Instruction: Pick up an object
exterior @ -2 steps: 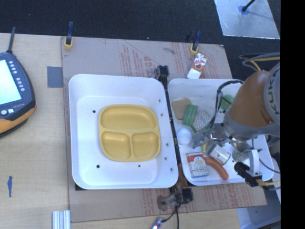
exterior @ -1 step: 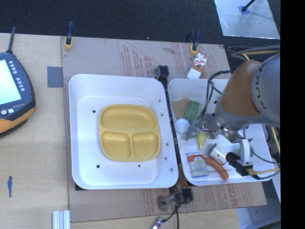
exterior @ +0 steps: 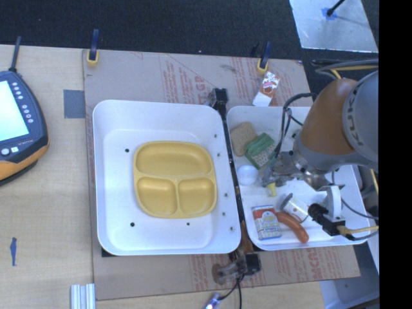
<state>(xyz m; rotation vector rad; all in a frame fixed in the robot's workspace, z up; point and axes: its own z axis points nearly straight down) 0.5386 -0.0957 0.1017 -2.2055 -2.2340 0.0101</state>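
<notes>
A grey KUKA arm with an orange band reached into the right-hand white bin [exterior: 360,172] from the right, its claw [exterior: 278,176] lowered among a scatter of small items; whether that claw was spread, pressed together or pinching anything could not be told, since the wrist and its fittings masked the tips. The likeliest target, a small yellow piece [exterior: 271,189], lay directly under the claw and just toward the camera, too small and too covered to give a long axis. A white ball [exterior: 246,174] sat just to the claw's left, having apparently settled against the bin's inner wall. Up and to the left of the claw, a green packet [exterior: 259,149] leaned against a brown, cookie-like disc [exterior: 243,138], both near the bin's far corner. Below the claw, nearer the camera, lay a red-and-white carton [exterior: 265,223], flat with its long axis running away from the camera, and touching it on the right an orange sausage-shaped toy [exterior: 293,226], its long axis slanting from upper left to lower right. The clutter looked placed loosely for repeated grasp attempts. Well to the claw's left, the other bin [exterior: 109,172] held a yellow divided plate [exterior: 174,177], its single large compartment on the far side
</notes>
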